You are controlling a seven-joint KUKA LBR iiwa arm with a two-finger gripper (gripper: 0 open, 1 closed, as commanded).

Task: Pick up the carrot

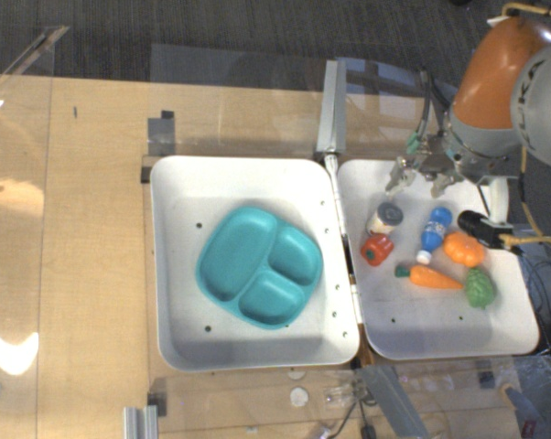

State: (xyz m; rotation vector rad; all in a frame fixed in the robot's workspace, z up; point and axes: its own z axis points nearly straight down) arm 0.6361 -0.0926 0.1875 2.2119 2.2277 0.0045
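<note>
Nearest the camera, the wooden bench (74,263) carries 2 white bins side by side. The left bin (179,337) holds a teal divided plate (260,265) with 3 compartments, lying at an angle near its middle. In the right bin (440,329), the near half of the floor is bare.

The carrot (436,279) is the closest of the things there. It lies flat in the bin's right half, with its green stub towards the left bin and its tip towards a knobbly green vegetable (480,288) just beside it. Just behind the carrot sits a rounded orange piece (464,249), and left of that a small blue and white bottle (433,230), its white end down by the carrot. Further left lies a red can-like piece (377,249), with a small white thing with a grey top (386,216) just behind it.

Farthest back, the tool (415,187) hangs over the bin's far edge. Its 2 fingers are apart with nothing between them, well clear of the carrot. The grey arm (491,80) with its orange band rises behind to the right.
</note>
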